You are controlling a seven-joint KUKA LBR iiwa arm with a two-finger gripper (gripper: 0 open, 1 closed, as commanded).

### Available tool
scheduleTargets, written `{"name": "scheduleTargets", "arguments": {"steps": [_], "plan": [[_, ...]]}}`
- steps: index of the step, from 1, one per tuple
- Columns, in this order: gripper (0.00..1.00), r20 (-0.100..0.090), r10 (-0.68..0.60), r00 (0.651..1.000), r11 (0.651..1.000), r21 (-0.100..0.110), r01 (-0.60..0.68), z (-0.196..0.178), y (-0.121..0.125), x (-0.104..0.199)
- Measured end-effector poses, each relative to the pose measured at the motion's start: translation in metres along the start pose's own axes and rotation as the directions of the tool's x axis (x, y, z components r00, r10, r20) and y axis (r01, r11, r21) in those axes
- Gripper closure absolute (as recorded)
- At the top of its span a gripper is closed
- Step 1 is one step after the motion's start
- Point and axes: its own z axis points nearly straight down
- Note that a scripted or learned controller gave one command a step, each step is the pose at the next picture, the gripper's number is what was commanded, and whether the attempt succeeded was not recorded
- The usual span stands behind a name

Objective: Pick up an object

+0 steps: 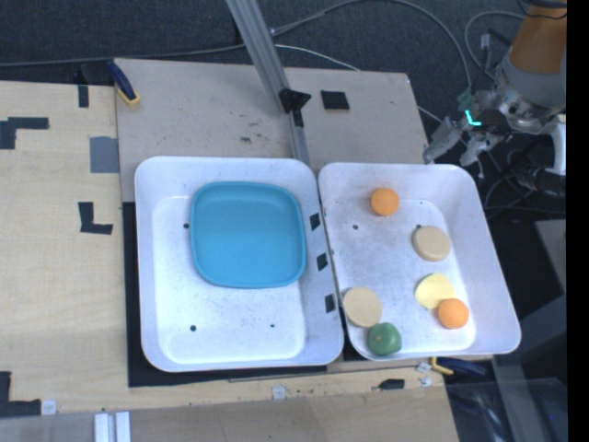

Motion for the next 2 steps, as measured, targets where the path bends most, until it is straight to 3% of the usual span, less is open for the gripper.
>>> {"name": "scheduleTargets", "arguments": {"steps": [1,2], "plan": [[0.0,0.0,0.0,1.0,1.0,0.0,0.0,0.0,0.0,0.0],[0.0,-0.001,0.001,1.0,1.0,0.005,-0.001,0.061,-0.001,-0.007]]}}
